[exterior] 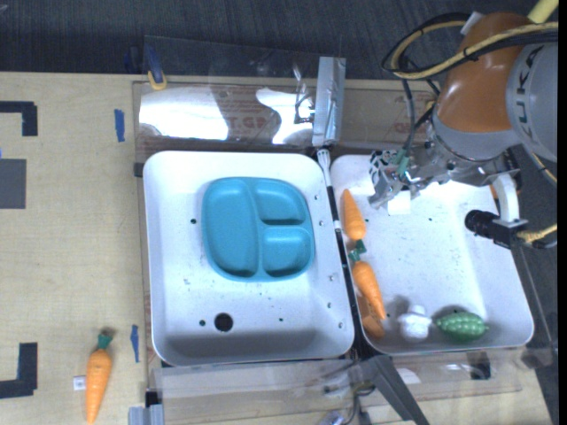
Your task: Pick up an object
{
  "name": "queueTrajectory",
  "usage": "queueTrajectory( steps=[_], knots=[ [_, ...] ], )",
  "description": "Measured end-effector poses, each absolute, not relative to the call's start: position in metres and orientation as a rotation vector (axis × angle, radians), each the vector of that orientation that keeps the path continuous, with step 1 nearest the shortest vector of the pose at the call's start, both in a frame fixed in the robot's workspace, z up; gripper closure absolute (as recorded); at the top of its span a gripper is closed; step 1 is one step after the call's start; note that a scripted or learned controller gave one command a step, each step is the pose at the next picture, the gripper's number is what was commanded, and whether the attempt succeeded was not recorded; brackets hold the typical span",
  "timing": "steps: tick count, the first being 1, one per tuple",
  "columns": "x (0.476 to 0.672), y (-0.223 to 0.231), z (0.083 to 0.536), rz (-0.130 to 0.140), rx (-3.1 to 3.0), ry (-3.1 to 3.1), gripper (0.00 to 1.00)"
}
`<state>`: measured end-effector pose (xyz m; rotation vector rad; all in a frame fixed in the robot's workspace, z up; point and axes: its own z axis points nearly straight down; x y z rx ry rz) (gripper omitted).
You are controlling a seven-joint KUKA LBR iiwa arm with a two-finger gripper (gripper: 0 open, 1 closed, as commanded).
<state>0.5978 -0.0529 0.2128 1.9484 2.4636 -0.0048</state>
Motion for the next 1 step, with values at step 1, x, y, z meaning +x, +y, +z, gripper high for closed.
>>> queueTrajectory(
  steps=[1],
  knots=[
    [0.5078, -0.0258, 0.2085, -0.001, 1.983, 2.440, 1.00]
  ],
)
